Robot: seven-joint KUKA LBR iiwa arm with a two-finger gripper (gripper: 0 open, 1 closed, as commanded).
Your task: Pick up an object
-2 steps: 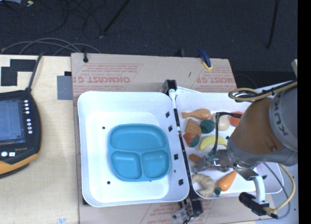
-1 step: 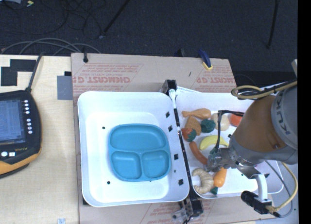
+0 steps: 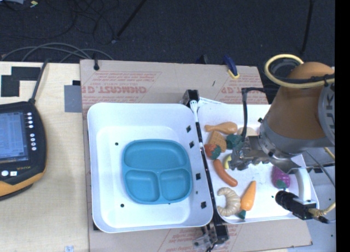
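Note:
The right white bin [image 3: 262, 215] holds several toy foods. My gripper [image 3: 238, 157] is low in this bin, among the items on its left side. Just left of it lie a small red and green piece [image 3: 213, 150] and a tan piece [image 3: 218, 138]. A teal piece [image 3: 234, 140] sits right at the gripper's upper edge. Below the gripper, a red-orange sausage [image 3: 225, 173] lies at a slant. Nothing is visibly held. The arm's body hides the bin's right-hand middle.
The left white bin [image 3: 104, 130] holds a blue divided plate [image 3: 157, 170]. The right bin also holds an orange bread-like piece [image 3: 221, 127], a carrot [image 3: 249, 195], a cream curled piece [image 3: 229, 200] and a purple piece [image 3: 281, 179]. A tablet [image 3: 19, 146] lies far left.

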